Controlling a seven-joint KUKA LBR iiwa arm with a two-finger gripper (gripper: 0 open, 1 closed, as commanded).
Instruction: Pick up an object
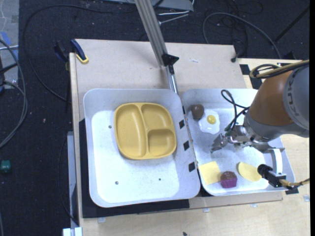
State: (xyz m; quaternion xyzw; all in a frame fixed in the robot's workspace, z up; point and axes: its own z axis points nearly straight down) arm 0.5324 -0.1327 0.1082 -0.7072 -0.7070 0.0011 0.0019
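The grey metal gripper (217, 145) hangs low over the right white bin (275, 191), holding nothing; how wide it stands cannot be told. Just up and left of the gripper lies a toy fried egg (210, 123), a brown ball (197, 111) beyond. Below the gripper sit a yellow square slice (208, 171), a purple lump (228, 179) and a yellow round piece (248, 171); a yellow divided tray (145, 130) fills the left bin.

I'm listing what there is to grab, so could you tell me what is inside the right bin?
The right bin holds a brown ball, a fried egg, a yellow square, a purple piece and a yellow round piece. The arm covers the bin's far right part.
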